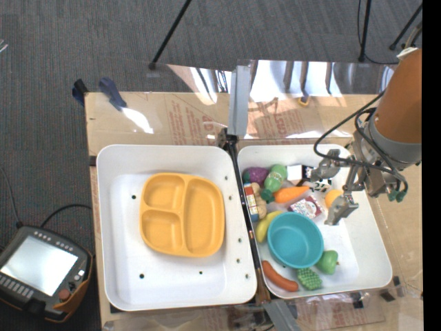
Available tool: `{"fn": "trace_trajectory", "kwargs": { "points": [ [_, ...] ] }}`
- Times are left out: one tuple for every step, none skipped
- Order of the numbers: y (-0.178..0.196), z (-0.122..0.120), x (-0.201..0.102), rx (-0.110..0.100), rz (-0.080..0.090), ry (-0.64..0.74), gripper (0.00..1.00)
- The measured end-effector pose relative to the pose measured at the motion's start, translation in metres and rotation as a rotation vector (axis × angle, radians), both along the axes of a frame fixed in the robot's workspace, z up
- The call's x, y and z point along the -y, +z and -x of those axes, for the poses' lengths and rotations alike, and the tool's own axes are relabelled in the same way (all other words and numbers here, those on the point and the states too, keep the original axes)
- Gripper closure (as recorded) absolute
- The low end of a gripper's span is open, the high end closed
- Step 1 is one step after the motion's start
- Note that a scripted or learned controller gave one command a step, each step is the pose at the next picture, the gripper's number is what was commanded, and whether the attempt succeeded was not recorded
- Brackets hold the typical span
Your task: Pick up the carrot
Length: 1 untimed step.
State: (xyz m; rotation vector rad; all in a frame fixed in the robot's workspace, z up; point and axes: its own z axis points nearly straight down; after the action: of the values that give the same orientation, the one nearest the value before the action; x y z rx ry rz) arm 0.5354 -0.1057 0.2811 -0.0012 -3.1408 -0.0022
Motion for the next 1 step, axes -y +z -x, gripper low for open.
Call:
{"fn": "trace_trajectory", "kwargs": {
  "points": [
    [-0.0965,-0.0721,0.0597,-0.011,-0.003,-0.001,0.0]
  ]
}}
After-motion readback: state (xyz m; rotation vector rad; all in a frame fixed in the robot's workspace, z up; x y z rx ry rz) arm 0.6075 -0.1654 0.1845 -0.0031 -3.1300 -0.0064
